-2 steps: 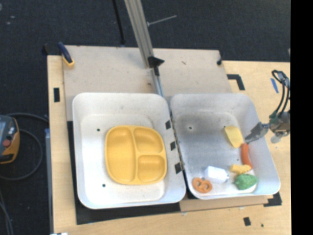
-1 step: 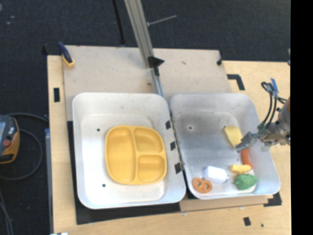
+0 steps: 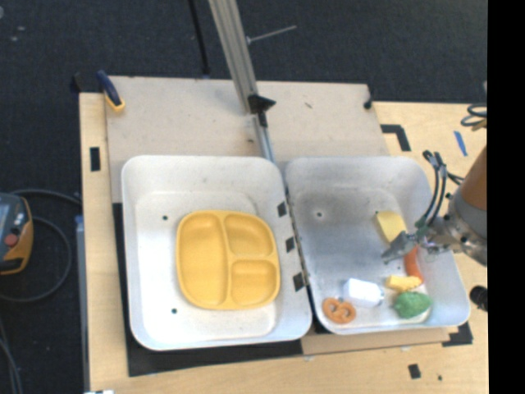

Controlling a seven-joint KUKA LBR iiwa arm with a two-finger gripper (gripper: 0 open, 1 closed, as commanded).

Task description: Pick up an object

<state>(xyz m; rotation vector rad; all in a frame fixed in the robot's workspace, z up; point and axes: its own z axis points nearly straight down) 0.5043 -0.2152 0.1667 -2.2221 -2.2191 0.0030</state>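
Two white bins sit side by side on my bench. I see the left bin holding a yellow divided plate, lying flat near its middle. The right bin carries the small things, all crowded toward its near right corner.

From the right edge the arm reaches in over the right bin. Its gripper hangs low above the bin's right half, with dark fingers pointing left and down. I cannot tell how far the fingers are spread, and I see nothing clearly between them.

A yellow block lies just left of the gripper, near its tips. An orange-red piece lies right below the gripper, partly hidden by it. Below that piece sits a small yellow piece, touching or nearly touching a green lump by the bin's front wall. A white block lies to the left of those, and a pretzel lies beside it at the front edge.

A metal pole rises behind the bins, slanting up and left.
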